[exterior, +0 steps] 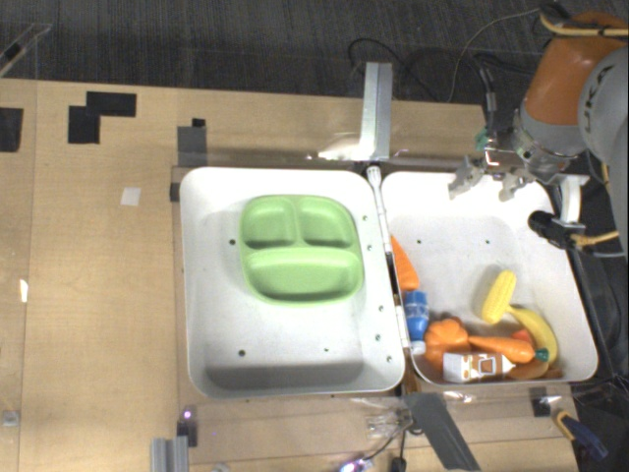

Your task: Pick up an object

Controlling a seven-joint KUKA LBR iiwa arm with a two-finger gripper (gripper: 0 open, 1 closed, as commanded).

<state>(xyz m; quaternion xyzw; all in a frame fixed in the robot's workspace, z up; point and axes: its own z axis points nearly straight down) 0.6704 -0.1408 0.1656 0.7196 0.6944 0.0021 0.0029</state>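
Camera view: gripper point(486, 178) above far edge of right bin point(462, 244), fingers spread wide, nothing between them. Corn cob point(498, 296), banana point(539, 331), carrot point(503, 345) clustered at near corner. Green plate point(300, 247) in left bin point(211, 293).

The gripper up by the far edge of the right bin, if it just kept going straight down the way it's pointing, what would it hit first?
Most likely the bare white floor of the right bin near its far edge. The gripper hangs with its fingers spread, well away from the toy corn and banana. Depth is hard to judge, so it could meet the rim.
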